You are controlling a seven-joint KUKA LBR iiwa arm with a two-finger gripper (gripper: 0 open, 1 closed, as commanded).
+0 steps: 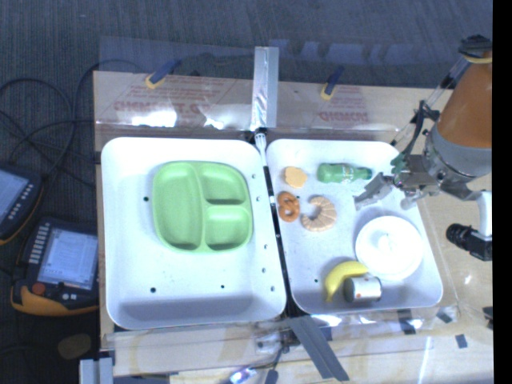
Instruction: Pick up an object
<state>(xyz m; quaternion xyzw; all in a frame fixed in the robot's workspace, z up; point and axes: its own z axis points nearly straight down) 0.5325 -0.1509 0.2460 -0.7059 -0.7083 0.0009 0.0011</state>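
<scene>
gripper: the two-finger gripper (382, 189) hung over the upper right part of the right bin (428, 290), its fingers spread apart with nothing between them, tips pointing toward the view's left
arm: grey with an orange band (472, 106), it reached in from the right edge above the bin's right rim
green bottle: the green bottle (343, 173) lay on its side near the bin's far wall, long axis running left to right, its white-capped end pointing right toward the gripper; it sat just beside the fingertips but apart from them
croissant: the croissant (319, 213) curved below the bottle, near the bin's left side, its arc opening downward
pretzel: a small brown pretzel (287, 206) lay just left of the croissant, close to the divider
orange piece: a small orange food piece (294, 177) sat left of the bottle
white bowl: a round white bowl (388, 247) rested below the gripper, well inside the bin
banana: the banana (342, 277) lay near the front wall, bending from lower left up to the right
can: a silver can (363, 289) lay on its side touching the banana's right end
left bin: the left bin (128, 294) held a green divided plate (202, 205) with three compartments
</scene>
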